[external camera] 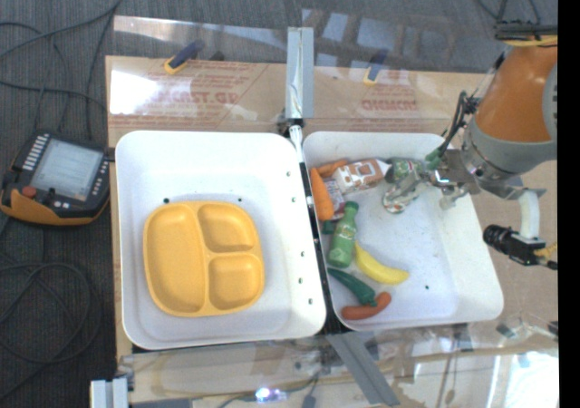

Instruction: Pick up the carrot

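Note:
The carrot (319, 195) is a slim orange piece with a green end. It lies along the left wall of the right bin (471, 252), near the bin's back. My gripper (399, 189) hangs over the back middle of that bin, to the right of the carrot and apart from it. A white and orange packet (352, 174) lies between the two. The grey arm with its orange band (517, 107) reaches in from the right.
A green bottle (343, 236), a yellow banana (381, 267), a dark green vegetable (353, 285) and a red one (366, 309) lie in the right bin in front of the carrot. The left bin (136, 161) holds a yellow divided plate (205, 257).

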Motion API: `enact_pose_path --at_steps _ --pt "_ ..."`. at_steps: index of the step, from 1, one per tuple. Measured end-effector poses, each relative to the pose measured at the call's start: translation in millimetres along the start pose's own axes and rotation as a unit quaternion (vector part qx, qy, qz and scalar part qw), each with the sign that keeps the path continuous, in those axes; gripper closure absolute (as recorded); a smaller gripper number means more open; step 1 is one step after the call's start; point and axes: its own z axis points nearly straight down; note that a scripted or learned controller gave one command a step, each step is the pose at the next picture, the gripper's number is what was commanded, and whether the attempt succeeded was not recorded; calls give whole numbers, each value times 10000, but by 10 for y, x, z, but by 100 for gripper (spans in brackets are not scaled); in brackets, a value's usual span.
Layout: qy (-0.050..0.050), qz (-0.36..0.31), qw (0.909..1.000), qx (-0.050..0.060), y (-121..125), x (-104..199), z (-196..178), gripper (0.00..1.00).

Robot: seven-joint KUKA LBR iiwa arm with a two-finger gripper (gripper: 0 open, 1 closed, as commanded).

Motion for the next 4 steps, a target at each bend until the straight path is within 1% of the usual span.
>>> enact_pose_path --at_steps 1,2,3,4 --pt "5 432 9991 -4 -195 -258 165 0" --pt "-5 1724 9850 -60 -631 -108 1244 0" --pt "-8 2292 9734 8 -672 114 514 0" --pt "5 3964 9181 -47 -642 -113 1247 0"
